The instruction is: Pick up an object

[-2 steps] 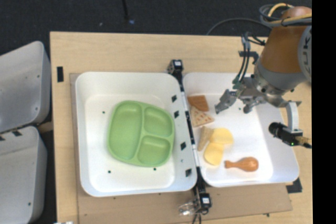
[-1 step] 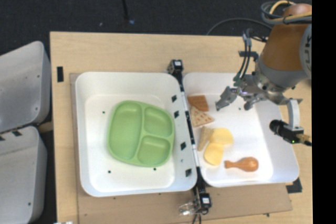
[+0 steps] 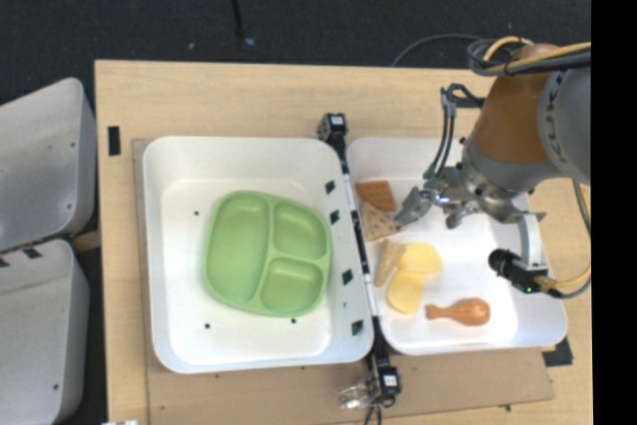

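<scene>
A: Okay, quick. Biggest first: surface (image 3: pixel 119 105) carries two white bins. Left bin (image 3: pixel 159 174) holds a green divided plate (image 3: pixel 267 254).

B: Landmark?

A: The plate. Right bin (image 3: pixel 542 318), on the far side of the divider from the plate, holds the arm (image 3: pixel 518 129) and all the small stuff.

B: Gripper?

A: Gripper (image 3: pixel 418 206) hangs in the upper half of that bin, low over the items. Fingers look spread apart, nothing between them, though it's small and blurry.

B: Targets?

A: Brown cracker-like slab (image 3: pixel 375 196), nearest the plate's upper right, just beside the fingers on their plate side. Pale yellow pieces (image 3: pixel 410 276) below the fingers. Orange drumstick-like toy (image 3: pixel 460 313) farthest from the plate, lying with its long axis across the bin, thick end away from the plate.

B: Call?

A: Slab looks closest; I'd guess a short shift toward the plate, then down.
</scene>
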Robot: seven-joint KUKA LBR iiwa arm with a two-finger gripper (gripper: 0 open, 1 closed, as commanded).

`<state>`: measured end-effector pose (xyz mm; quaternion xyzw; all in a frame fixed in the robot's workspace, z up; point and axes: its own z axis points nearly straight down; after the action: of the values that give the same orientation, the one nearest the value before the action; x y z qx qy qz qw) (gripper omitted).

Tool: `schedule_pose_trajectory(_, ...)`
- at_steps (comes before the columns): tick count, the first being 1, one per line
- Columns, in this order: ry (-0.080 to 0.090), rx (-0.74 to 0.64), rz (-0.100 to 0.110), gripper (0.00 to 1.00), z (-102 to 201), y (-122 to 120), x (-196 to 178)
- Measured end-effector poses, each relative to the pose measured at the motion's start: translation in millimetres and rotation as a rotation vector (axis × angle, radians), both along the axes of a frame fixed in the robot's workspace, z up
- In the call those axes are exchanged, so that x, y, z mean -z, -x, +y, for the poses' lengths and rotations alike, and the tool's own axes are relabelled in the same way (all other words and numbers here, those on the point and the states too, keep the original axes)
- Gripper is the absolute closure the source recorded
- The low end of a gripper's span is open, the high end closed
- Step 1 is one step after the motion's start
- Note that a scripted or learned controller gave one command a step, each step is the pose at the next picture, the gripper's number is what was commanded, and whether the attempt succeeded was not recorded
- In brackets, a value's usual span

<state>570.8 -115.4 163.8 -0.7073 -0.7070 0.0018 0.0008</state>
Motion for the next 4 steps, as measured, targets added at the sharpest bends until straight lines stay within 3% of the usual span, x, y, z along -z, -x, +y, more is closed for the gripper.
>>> schedule_pose_trajectory(1,0.0,0.001,0.0,0.0,-5,10,55)
schedule_pose_trajectory(2,-0.001,0.003,-0.003,0.0,-6,10,63)
schedule_pose_trajectory(3,-0.001,0.01,-0.005,1.0,-7,9,52)
schedule_pose_trajectory(4,0.0,0.001,-0.008,1.0,-2,12,6)
